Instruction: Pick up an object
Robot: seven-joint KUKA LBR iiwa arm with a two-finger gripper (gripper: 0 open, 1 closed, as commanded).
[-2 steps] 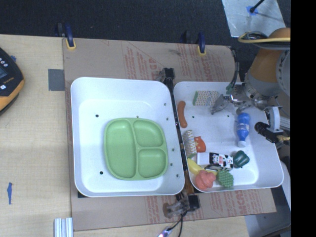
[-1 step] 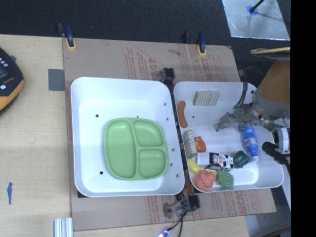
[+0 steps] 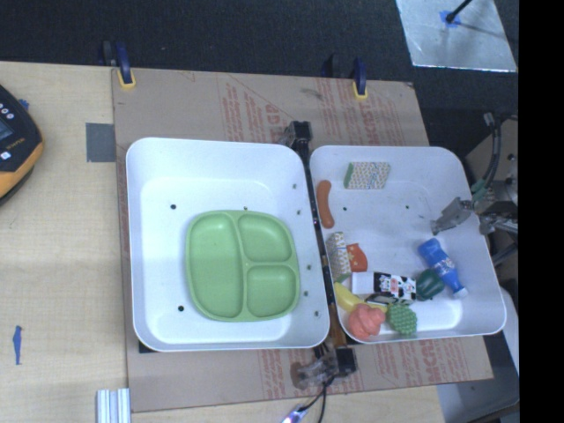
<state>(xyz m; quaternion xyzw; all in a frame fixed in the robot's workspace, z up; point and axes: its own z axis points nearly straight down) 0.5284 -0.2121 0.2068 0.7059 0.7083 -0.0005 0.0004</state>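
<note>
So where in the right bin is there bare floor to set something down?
Bare floor lies mid right bin, between the patterned packet, sausage and blue bottle. The near edge is crowded: milk carton, peach, green toy.

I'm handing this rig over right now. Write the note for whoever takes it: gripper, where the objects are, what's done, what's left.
Gripper: over the right side of the right bin, nothing visible between its fingers; whether they are open or shut is unclear.
Objects: all in the right bin. Blue bottle lies nearest the gripper; sausage by the left wall; patterned packet near the top; a cluster along the bottom edge, including the peach-coloured fruit.
Left bin: holds the green divided plate.
Done: nothing lifted.
Left: grasp and lift one object.
</note>
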